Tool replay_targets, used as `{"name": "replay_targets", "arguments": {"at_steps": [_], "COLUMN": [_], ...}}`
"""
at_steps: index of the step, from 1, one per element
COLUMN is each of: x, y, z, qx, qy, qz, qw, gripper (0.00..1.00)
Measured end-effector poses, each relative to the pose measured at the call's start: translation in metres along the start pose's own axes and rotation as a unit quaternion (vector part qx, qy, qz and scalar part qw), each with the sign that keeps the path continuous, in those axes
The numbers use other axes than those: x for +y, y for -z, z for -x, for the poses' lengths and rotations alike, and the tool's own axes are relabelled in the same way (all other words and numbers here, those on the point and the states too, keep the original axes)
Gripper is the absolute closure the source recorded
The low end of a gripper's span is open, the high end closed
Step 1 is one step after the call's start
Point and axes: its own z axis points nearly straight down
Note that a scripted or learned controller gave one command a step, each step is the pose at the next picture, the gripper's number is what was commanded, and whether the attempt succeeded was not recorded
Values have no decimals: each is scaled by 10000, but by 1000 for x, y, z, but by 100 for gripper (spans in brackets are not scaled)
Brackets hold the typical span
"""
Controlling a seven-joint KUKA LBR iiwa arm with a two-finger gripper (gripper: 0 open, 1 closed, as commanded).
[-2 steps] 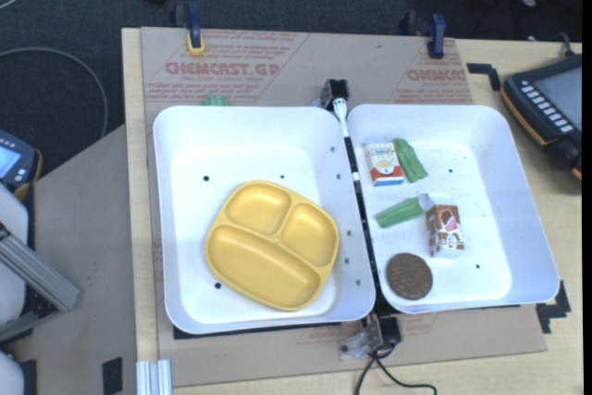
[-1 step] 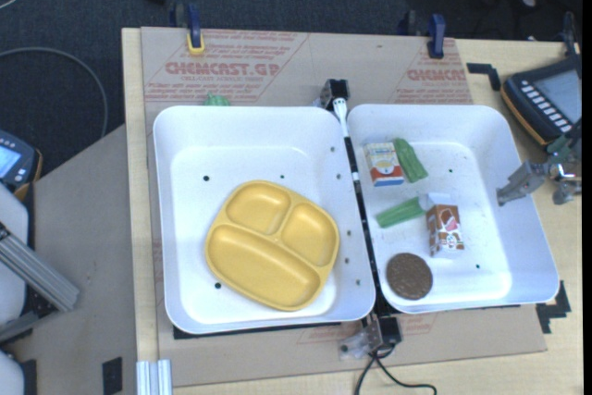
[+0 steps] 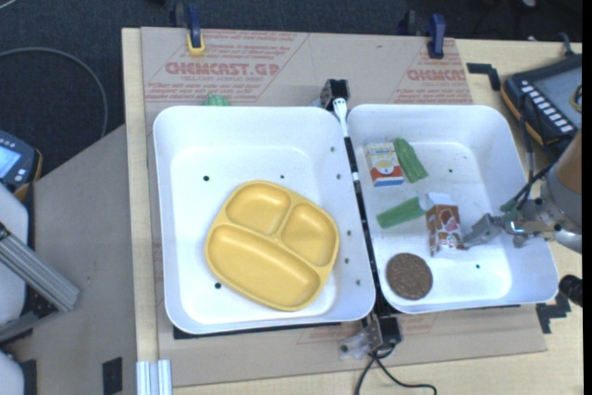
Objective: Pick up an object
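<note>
Currently my gripper (image 3: 480,230), fingers slightly parted and holding nothing, hovers low in the right bin (image 3: 481,120) just beside the brown-and-white packet (image 3: 445,228); I'd centre over it squarely before closing, avoiding the green piece (image 3: 400,214).

The tabletop (image 3: 277,60) is a pale wooden board covered by a brown sheet printed with red lettering, held at its far edge by two blue-handled clamps (image 3: 193,25). Directly on it sit two shallow white bins side by side, touching: the left bin (image 3: 176,199) and the right bin (image 3: 499,129). A small green item (image 3: 216,100) lies just behind the left bin.
</note>
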Motion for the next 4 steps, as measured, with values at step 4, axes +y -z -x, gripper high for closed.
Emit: {"name": "replay_targets", "arguments": {"at_steps": [4], "x": [2], "y": [198], "z": [-219], "qx": [-4], "qy": [89], "qz": [121], "qw": [9999], "gripper": [100]}}
